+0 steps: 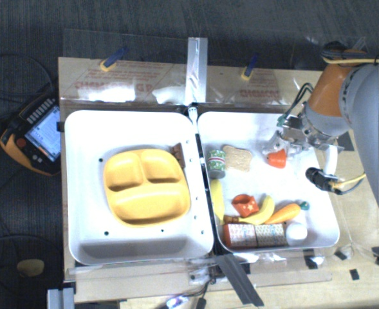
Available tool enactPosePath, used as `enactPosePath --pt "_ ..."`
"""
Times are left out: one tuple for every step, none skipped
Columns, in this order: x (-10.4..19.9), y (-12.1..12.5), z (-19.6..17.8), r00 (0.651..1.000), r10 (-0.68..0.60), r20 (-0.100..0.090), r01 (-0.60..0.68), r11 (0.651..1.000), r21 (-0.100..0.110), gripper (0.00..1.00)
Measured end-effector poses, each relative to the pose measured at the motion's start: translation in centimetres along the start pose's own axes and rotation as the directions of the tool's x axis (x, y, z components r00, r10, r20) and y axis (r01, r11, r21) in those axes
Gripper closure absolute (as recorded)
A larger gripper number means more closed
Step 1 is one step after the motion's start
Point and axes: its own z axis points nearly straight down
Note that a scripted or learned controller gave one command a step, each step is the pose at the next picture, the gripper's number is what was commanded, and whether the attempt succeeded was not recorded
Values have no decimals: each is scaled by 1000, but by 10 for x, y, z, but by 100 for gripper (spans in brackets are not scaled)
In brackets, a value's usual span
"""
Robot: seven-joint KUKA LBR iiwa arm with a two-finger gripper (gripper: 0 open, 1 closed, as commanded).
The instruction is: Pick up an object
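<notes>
I am seeing a can (pixel 253 235), carrot (pixel 283 212) and banana (pixel 261 211) lying along the right bin's (pixel 324 234) near wall, a toast slice (pixel 238 158) sitting farther back, and the gripper (pixel 284 144) hanging at a small orange-red object (pixel 277 158), its grip state undeterminable.

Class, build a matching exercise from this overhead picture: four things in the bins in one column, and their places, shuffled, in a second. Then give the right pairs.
Things
1. yellow divided tray
2. slice of toast
3. carrot
4. small red piece

Places
A. right bin, near its front right, beside the banana
B. just below the gripper
C. left bin
D. right bin, next to the small green can

Pairs: 1-C, 2-D, 3-A, 4-B
</notes>
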Motion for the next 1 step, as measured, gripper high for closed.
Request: enactPosePath --pt "73 -39 -128 973 -229 0 229 973 15 100"
